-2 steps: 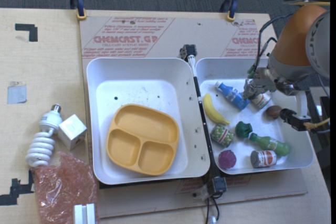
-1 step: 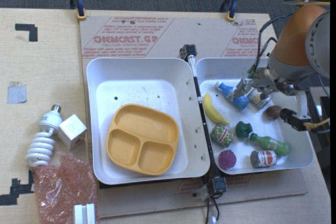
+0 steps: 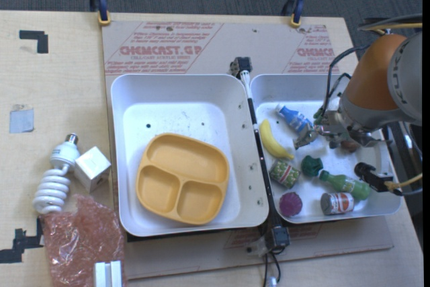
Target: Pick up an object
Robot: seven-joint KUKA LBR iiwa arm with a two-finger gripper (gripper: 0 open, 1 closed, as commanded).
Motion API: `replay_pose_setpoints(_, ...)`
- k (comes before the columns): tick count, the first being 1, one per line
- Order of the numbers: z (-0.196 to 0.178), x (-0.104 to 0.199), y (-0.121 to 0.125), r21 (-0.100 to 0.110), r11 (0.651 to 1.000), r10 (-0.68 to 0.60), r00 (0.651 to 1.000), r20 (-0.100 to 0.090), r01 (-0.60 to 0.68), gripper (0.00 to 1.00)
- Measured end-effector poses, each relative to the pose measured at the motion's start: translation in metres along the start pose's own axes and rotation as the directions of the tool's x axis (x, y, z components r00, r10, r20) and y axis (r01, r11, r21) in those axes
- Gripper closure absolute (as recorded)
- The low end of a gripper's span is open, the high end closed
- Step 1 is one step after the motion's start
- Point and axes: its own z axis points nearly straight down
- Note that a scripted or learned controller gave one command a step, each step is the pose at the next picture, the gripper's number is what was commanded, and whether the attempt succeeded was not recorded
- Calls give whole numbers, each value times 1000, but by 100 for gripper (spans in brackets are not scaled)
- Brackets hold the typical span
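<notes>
The gripper [image 3: 310,136] is hovering in the right bin [image 3: 390,208], at three o'clock of the banana [image 3: 274,140], its grip state impossible to tell.

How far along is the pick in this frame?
Done: the arm has reached into the right bin, with the gripper low between the blue bottle and the banana. In hand: nothing visibly; no object sits between its fingers. Left: the grasp and lift. The green bottle, can and purple ball lie on the bin floor; the yellow tray sits in the left bin.
</notes>
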Motion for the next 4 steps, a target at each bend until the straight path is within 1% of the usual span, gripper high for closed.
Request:
replay_pose_setpoints(1,-10,-1,1,-3,1000,1,1000,1,-1,100)
replay_pose_setpoints(2,-10,-1,1,-2,1000,1,1000,1,-1,0)
replay_pose_setpoints(3,-20,-1,2,-5,1000,1,1000,2,-1,100)
replay_pose_setpoints(4,-20,-1,2,-5,1000,1,1000,2,-1,0)
